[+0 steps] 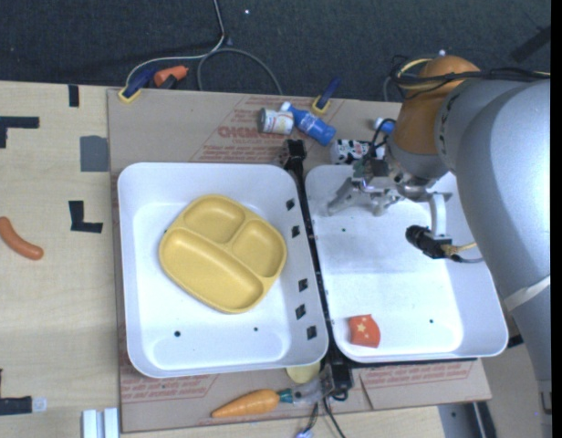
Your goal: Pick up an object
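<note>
Item one: my claw (359, 192), grey metal, at the end of my grey arm with the orange band. It hangs low over the far end of the right shallow white plastic bin (445, 340), close to that bin's wall shared with its neighbour. The fingers appear spread, splayed to either side; nothing sits between them.

Item two: small red-orange wedge-shaped block (364, 330), the only loose thing in the right bin and, in my judgement, the likeliest pick. It lies on the bin floor at the near end, close to the shared wall and well apart from my claw. It is squat, with no strong long axis; its narrower corner seems to point toward the near rim, though the shape is too small to read firmly.

Item three: yellow three-compartment plastic plate (224, 253), lying flat in the left shallow white plastic bin (140, 190), just across the shared wall from the right bin, its long axis running diagonally.

Progress: nothing is grasped or lifted. Left to do, as I judge it: travel to the near end of the right bin, descend over the block, close, raise.
</note>
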